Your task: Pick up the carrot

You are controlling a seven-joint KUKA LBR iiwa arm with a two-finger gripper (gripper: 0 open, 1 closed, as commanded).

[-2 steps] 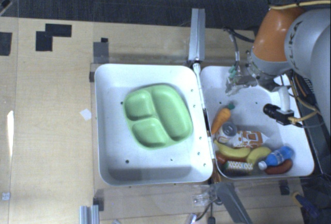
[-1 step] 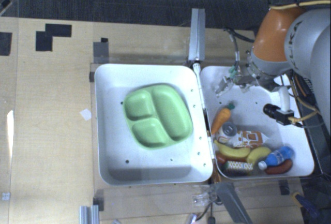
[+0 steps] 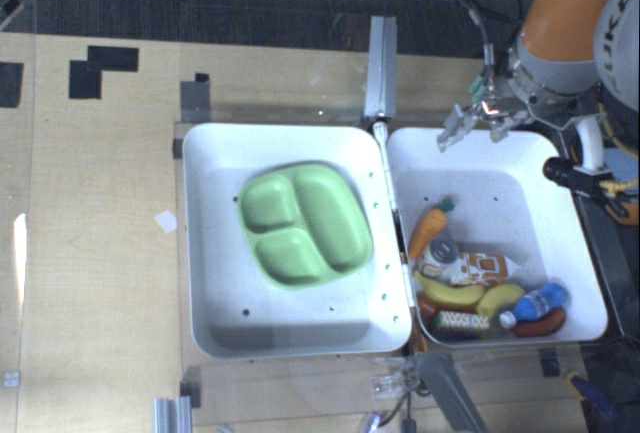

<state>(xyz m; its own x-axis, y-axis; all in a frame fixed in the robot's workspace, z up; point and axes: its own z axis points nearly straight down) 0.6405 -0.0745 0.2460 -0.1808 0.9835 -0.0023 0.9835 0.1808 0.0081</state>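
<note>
The carrot, orange with a green top, lies tilted against the left wall of the right bin, its tip pointing toward the pile at the front. My gripper hangs over the bin's back edge, well behind and slightly right of the carrot. Its two metal fingers stand spread and open, with nothing between them.
Just in front of the carrot is a heap: a white and brown carton, yellow bananas, a blue bottle and a dark red sausage. The left bin holds a green divided plate.
</note>
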